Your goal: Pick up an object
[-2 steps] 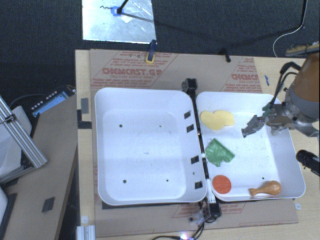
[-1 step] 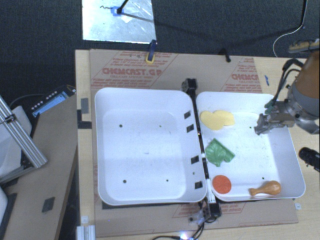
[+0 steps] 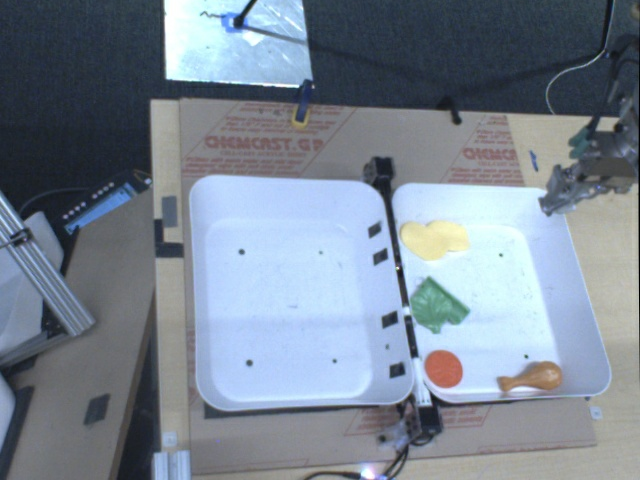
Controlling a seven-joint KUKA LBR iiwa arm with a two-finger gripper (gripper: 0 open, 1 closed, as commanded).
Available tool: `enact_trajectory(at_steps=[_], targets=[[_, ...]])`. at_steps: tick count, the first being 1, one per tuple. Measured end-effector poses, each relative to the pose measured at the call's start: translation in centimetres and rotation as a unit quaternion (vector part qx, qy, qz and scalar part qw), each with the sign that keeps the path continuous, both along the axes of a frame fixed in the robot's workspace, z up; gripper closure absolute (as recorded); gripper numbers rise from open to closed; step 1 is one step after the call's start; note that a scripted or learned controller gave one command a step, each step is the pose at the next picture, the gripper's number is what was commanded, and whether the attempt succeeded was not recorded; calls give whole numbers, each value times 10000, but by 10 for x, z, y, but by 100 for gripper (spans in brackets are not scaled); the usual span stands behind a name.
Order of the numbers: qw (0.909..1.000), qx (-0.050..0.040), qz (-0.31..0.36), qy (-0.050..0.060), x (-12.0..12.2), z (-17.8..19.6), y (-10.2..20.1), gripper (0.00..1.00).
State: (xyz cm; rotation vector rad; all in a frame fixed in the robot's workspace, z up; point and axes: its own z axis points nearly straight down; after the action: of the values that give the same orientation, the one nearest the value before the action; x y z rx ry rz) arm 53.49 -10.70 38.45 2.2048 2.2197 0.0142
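While I hang above the far right corner of the right bin [image 3: 590,298], my gripper [image 3: 556,201] sits just over its rim, and from this slant I cannot tell how my jaws stand or whether anything is between them. All the objects lie below and to the left of me in that same bin. Nearest is a pale yellow soft piece [image 3: 434,239] by the divider. Further down from it sits a crumpled green piece [image 3: 438,305], close beside the divider too. Beyond that, at the near edge, a round orange disc [image 3: 444,369] rests in the corner, and an orange-tan drumstick-shaped toy [image 3: 530,377] lies along the near wall. The left bin [image 3: 215,268] stands well apart from me.
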Motion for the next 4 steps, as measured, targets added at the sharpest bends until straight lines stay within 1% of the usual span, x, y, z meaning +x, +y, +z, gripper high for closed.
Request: enact_trajectory(at_steps=[1,2,3,4], targets=[[10000,-3,-7,-18,-15,128,-2,100],[10000,3,-37,49,-31,152,-37,100],[10000,-5,-60,59,-50,151,-104,100],[10000,14,11,60,-47,151,-49,100]])
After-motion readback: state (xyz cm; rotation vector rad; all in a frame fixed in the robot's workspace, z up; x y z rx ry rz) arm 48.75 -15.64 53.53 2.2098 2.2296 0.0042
